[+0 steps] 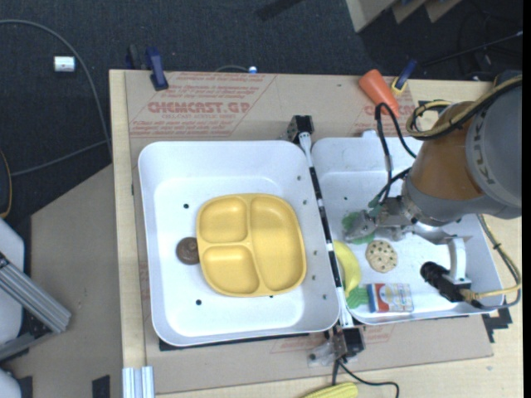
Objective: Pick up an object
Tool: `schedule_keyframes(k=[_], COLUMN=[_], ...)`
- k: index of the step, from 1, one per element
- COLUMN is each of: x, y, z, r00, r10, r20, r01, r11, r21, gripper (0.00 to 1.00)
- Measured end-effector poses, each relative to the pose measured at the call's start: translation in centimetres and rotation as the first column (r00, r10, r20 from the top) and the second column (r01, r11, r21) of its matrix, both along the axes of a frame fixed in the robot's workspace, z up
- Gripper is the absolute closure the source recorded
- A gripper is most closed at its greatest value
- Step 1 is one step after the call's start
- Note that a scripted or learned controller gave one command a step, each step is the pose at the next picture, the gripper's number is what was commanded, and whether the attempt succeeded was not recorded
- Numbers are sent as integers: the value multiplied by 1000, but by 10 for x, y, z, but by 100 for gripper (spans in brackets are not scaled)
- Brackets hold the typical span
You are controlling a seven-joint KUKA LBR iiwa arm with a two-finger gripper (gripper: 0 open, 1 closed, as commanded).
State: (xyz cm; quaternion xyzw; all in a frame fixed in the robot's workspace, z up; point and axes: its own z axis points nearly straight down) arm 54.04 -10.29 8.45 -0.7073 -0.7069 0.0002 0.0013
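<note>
- Green object (357,225): lies in the right bin (348,160), left of centre and near the wall shared with the other bin. It is pale green and crumpled-looking; can't tell what it is.
- Gripper (387,219): low in the right bin, tip just beside the green object's right edge. Can't tell contact from a small gap.
- Gripper state: can't tell open from closed, as the tip is a blur of metal against the white floor. Nothing visibly held.
- Arm (489,164): enters from the right edge and angles down and left into the bin. The orange band (440,168) sits over the bin's right half, with the wrist pointing toward the divider.
- Cookie (381,256): round and speckled, flat on the bin floor just below the gripper, apart from the green object.
- Banana (348,265): lies along the bin's left wall, near the cookie's left side.
- Small carton (390,298): white with red and blue print, flat by the bin's near wall, right of the banana's lower end.
- Left bin (166,189): holds a yellow divided plate (249,245) near centre.
- Brown disc (187,250): touching or tucked under the plate's left edge.
- Bench (199,106): brown board under both bins, with an orange-handled tool (377,87) lying past the right bin's far corner.
</note>
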Motion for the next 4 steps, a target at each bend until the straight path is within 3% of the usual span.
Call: schedule_keyframes(k=[1,2,3,4], x=[44,23,78,70], y=[8,-1,8,11], z=[0,0,0,0], r00=[1000,1000,1000,1000], r10=[1,0,1,0], r20=[3,0,4,0], r01=[-1,0,-1,0], r11=[1000,1000,1000,1000], r21=[-2,-1,-2,-1], gripper=[0,0,0,0])
